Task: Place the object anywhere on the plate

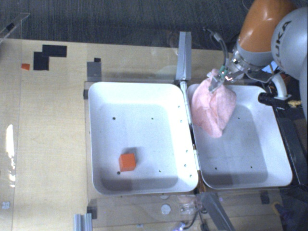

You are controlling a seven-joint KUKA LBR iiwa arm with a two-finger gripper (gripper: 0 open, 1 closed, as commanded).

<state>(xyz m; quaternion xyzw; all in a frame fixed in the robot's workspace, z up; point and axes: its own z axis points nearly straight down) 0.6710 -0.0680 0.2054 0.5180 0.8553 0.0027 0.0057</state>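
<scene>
Pinched shut at its top edge by the end effector (222,77), the pink cloth (213,106) hangs limp, light and soft.

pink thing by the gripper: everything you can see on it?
The pink cloth looks soft and crumpled, pale pink, hanging in a loose teardrop shape. Its top corner is pinched at the gripper; the rest drapes down over the right bin's upper left corner, overlapping the divider beside the left bin.
</scene>
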